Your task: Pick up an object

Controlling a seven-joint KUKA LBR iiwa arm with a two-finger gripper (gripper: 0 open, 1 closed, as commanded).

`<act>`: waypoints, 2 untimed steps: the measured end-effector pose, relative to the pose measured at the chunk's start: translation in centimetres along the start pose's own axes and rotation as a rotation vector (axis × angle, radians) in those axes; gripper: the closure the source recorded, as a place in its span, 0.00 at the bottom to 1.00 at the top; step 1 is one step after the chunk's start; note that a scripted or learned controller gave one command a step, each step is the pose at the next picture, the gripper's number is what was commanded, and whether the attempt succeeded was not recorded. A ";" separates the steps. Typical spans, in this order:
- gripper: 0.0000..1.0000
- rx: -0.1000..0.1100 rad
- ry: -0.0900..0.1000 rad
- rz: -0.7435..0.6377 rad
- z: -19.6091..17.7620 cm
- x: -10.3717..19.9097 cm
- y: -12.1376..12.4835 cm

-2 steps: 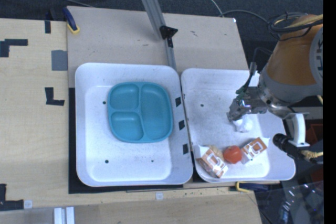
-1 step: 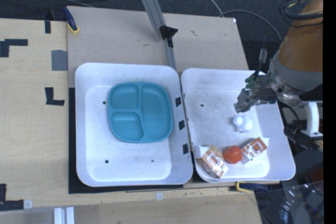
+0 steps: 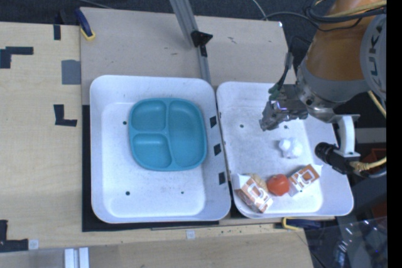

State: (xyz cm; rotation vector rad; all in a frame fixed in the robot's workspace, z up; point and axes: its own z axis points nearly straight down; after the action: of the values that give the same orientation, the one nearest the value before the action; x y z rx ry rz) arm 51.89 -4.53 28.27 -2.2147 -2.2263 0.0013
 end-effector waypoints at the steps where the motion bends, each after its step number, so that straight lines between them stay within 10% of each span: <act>1: 1.00 0.001 -0.001 0.001 1.4 3.6 2.1; 2: 1.00 0.000 0.000 -0.002 1.7 8.8 4.1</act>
State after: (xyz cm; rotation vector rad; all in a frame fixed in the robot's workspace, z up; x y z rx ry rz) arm 55.93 4.31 26.53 -2.2129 -2.2281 0.0009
